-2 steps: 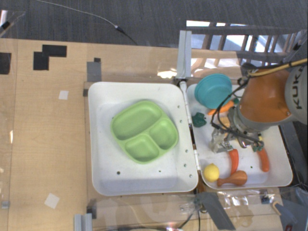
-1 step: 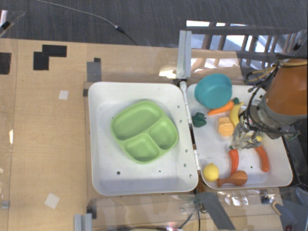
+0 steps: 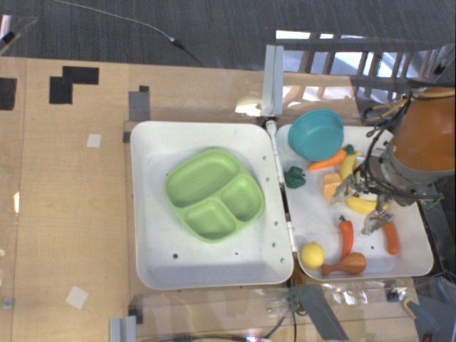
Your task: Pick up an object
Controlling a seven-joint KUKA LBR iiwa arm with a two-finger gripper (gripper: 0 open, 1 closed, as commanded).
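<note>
**Arm low over the toy food**

The pincer [image 3: 370, 204] hangs in the right bin [image 3: 420, 262], just above a yellow banana [image 3: 359, 205]; I can't tell its state. A green divided plate [image 3: 214, 193] sits in the left bin [image 3: 153, 262].

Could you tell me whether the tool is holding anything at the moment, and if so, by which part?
It cannot be told: the tool sits low over a yellow banana in the right bin.
</note>
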